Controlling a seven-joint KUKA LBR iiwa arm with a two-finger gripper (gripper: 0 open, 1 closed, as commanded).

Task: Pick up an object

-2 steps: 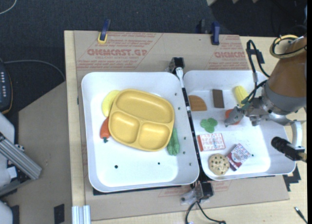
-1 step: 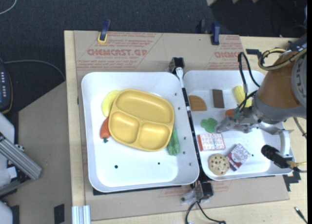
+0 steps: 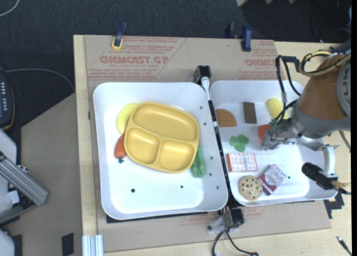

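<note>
Plywood bench [image 3: 167, 54] on dark carpet carries two shallow white bins. Left bin [image 3: 111, 138] holds a yellow plastic divided tray [image 3: 162, 136] lying over a yellow banana-like piece [image 3: 125, 115], a red-orange pepper-like toy [image 3: 120, 148] and a green leafy toy [image 3: 198, 163]. Right bin [image 3: 290, 191] has a brown bread-slice toy [image 3: 226, 117], a dark brown rectangular bar [image 3: 249, 112], a yellow corn-like toy [image 3: 274, 105], a small red-orange toy [image 3: 263, 131], a green broccoli-like toy [image 3: 240, 142], a red-printed flat card box [image 3: 242, 162], a chocolate-chip cookie toy [image 3: 250, 187] and a red-and-white crinkly packet [image 3: 273, 176]. Gripper [image 3: 273, 136] sits low in the right bin, touching or just beside the red-orange toy; grip state: cannot tell, wrist blocks it. Likely target is that toy: probably light, hard, smooth plastic, so slippery; pinch across its middle, not a tapered end.
</note>
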